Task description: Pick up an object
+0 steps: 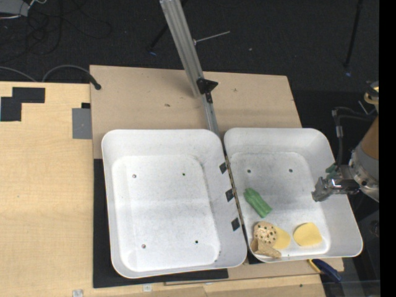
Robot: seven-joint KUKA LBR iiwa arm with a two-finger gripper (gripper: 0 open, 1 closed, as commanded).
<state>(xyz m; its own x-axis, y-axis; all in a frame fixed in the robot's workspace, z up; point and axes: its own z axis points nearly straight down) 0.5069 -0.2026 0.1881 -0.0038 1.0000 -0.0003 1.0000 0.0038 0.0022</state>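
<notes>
The right bin [278,142] holds a green oblong piece [257,202] near its left wall. A speckled cookie-like piece [265,233] lies over a yellow disc [281,239] at the bin's front edge, with a tan wedge [266,249] just below them. A yellow block [307,234] sits to their right. My gripper [322,190] hangs over the right bin's right side, above and behind the yellow block, apart from every object. Nothing is seen between its tips.
The left bin [162,200] lies beside the right one, joined by black clips [229,194] along the shared wall. A slanted aluminium bar [185,45] rises behind the bins. A light wooden table [43,184] fills the left.
</notes>
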